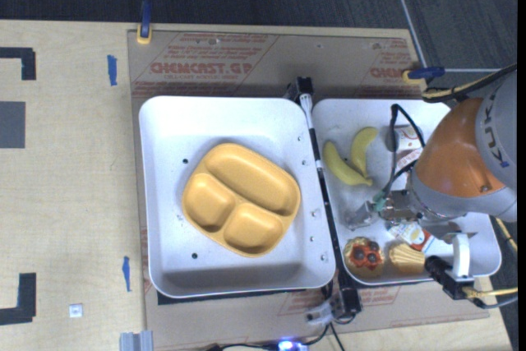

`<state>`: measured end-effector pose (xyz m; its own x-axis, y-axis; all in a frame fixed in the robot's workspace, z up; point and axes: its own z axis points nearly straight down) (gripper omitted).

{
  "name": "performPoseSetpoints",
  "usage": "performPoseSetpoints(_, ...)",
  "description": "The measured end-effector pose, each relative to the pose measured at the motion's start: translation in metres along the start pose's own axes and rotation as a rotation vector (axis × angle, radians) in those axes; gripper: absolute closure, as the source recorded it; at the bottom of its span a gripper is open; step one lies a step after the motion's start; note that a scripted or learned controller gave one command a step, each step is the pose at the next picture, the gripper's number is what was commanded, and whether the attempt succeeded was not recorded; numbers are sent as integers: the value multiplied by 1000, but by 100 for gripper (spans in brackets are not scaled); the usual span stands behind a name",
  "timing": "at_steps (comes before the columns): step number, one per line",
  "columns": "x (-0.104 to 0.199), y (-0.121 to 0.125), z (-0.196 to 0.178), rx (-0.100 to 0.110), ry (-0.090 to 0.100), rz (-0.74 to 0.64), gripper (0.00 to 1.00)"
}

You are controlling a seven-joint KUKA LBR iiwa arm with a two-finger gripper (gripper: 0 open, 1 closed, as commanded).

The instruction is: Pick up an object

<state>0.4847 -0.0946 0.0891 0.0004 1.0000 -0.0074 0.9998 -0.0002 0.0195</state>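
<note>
The gripper (380, 208) is seen low in the right bin (486, 259), just below the bananas (352, 160); its state cannot be told, so a centred grasp is advised.

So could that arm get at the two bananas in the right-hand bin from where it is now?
Probably yes. The bananas lie bare in the right bin, nothing on top of them, and the gripper hangs just beside them over the same bin. The bin's wall close by might cramp the approach a little.
</note>
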Motion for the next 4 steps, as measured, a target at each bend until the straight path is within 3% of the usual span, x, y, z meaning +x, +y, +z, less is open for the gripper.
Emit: performPoseSetpoints(4,0,0,0,0,0,0,0)
